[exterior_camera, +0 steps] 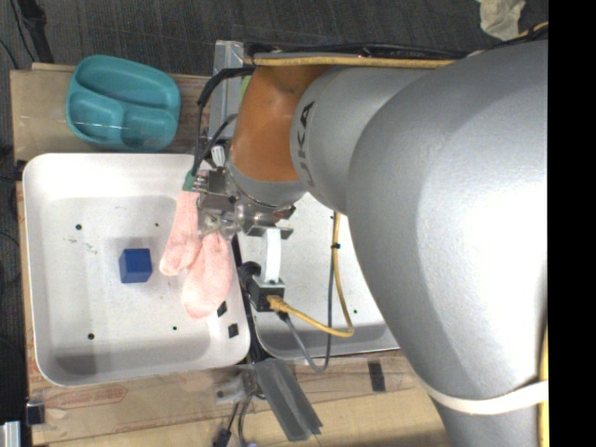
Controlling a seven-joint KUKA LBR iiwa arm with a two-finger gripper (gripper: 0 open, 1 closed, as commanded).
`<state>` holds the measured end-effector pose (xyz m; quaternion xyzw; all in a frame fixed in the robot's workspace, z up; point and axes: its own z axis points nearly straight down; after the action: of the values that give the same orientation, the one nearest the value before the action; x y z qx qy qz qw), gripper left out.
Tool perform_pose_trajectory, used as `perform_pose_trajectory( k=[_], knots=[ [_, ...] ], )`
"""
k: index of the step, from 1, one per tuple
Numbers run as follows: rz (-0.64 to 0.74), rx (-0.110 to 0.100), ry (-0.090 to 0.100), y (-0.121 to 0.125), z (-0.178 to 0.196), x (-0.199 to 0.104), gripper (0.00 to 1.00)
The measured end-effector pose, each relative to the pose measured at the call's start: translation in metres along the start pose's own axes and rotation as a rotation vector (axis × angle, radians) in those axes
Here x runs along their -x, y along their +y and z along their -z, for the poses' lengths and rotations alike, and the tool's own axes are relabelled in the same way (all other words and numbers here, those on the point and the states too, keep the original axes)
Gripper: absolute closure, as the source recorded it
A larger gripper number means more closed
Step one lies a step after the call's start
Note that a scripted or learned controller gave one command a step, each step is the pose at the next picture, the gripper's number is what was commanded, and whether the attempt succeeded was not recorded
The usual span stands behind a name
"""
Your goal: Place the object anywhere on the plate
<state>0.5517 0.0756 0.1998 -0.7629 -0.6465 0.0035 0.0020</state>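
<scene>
blue cube (136, 265) | left bin (56, 184) floor, untouched | pink fingers (207, 273) together, holding nothing

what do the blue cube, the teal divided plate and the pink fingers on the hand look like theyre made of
Blue cube: probably matte foam or plastic, flat even colour. Teal plate: likely glossy moulded plastic, soft highlights on rounded edges. Pink fingers: seemingly soft rubber or silicone, dull and bulbous.

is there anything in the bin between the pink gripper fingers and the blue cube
Nothing visible. The blue cube sits alone on the left bin's white floor, with bare floor between it and the gripper, whose pink fingers hang just to its right.
</scene>
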Motion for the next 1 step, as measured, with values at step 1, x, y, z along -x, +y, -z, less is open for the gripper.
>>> perform_pose_trajectory(
  k=[1],
  knots=[
    [-0.026,0.016,-0.001,-0.0076,-0.0784,-0.0646,1.0]
  ],
)
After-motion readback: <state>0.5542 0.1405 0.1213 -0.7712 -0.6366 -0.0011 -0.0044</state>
